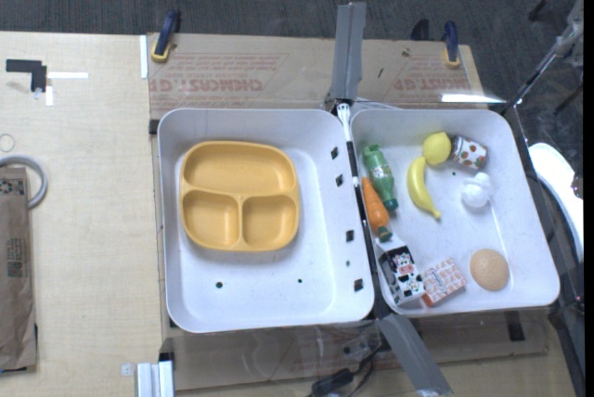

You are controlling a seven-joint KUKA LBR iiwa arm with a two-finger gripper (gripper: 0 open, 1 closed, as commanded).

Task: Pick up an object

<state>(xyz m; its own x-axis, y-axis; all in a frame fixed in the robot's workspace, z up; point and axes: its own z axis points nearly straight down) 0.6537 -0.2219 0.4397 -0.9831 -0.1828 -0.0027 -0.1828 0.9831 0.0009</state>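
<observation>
Banana (422,186) lies between bottle (379,174) and lemon (436,147).

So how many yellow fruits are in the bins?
2, both in the right bin: a banana near the middle, and a lemon touching its top end. None seem hidden.
</observation>
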